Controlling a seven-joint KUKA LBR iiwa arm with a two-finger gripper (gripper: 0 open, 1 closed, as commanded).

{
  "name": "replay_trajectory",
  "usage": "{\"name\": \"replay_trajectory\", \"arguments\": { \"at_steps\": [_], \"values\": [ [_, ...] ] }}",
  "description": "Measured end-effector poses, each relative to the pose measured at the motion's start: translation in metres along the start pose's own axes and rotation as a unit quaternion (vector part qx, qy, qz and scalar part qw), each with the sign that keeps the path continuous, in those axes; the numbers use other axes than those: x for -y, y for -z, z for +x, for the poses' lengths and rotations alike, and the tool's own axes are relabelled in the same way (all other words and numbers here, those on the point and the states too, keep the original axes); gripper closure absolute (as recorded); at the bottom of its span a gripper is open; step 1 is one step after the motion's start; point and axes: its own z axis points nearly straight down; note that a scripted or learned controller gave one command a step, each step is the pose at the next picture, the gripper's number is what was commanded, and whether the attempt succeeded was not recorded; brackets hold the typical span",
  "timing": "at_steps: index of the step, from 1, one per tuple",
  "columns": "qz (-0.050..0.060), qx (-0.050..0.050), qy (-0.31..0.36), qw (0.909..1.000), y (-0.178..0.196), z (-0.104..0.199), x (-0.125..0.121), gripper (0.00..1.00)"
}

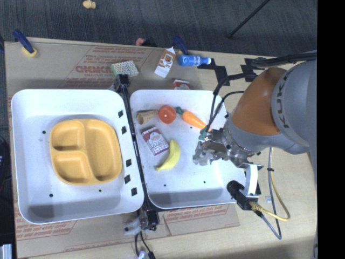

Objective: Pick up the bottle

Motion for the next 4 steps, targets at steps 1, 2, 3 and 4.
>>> {"name": "replay_trajectory", "arguments": {
  "at_steps": [1,2,3,4],
  "values": [
    [-0.001,0.001,-0.103,0.9947,-0.005,-0.041,-0.009,1.00],
    [-0.001,0.000,-0.240,0.9709,0.021,-0.040,-0.009,1.00],
    [-0.002,0.000,-0.393,0.9196,0.020,-0.042,-0.009,1.00],
    [-0.003,0.000,-0.471,0.8822,0.023,-0.017,-0.004,1.00]
  ]
}}
